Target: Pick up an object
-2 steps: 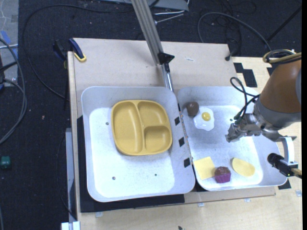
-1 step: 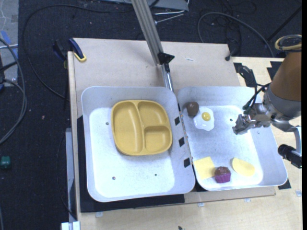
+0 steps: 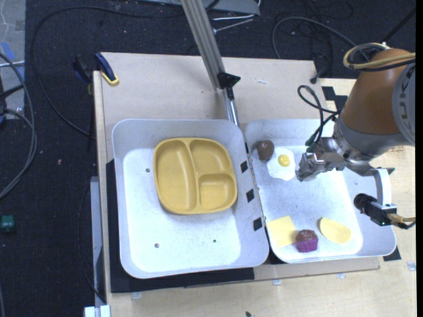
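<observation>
Pick-up task at an early stage. The gripper [image 3: 309, 167] hangs low over the right bin [image 3: 357, 246], near its far edge, just beside the fried-egg toy [image 3: 282, 164]; no object can be seen between its fingers, and whether the jaws stand open or closed cannot be told from this slanted view. Candidate objects all lie in the right bin: a brown ball [image 3: 265, 149] at the far-left corner, touching or nearly touching the egg; a yellow square slice [image 3: 281, 230], a purple cupcake-like toy [image 3: 306, 240] and a yellow oval piece [image 3: 335, 230] along the near edge. The left bin [image 3: 132, 243] carries a yellow divided plate [image 3: 195, 176]. Judged so, grasping and lifting remain undone.
</observation>
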Robot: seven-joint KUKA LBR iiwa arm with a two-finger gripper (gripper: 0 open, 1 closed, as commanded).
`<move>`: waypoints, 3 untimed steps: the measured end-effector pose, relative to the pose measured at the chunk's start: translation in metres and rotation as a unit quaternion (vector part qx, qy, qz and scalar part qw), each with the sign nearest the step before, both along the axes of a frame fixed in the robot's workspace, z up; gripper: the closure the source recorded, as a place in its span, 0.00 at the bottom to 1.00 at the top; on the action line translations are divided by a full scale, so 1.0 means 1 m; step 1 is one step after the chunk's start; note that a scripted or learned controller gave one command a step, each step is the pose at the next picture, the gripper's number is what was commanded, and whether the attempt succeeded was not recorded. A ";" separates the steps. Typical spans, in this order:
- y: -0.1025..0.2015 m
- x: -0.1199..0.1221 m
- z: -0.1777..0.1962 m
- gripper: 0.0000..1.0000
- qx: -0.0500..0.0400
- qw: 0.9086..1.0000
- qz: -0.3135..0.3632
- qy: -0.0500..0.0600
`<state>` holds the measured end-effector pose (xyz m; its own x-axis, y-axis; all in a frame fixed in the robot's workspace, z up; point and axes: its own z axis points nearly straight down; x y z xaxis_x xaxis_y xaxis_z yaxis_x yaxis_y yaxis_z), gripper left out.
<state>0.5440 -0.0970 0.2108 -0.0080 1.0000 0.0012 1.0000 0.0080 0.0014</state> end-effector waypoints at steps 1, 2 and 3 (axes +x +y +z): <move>0.051 0.016 -0.007 1.00 0.000 1.000 0.000 0.000; 0.111 0.034 -0.008 1.00 0.000 1.000 0.000 0.000; 0.161 0.049 -0.011 1.00 0.000 1.000 0.000 0.000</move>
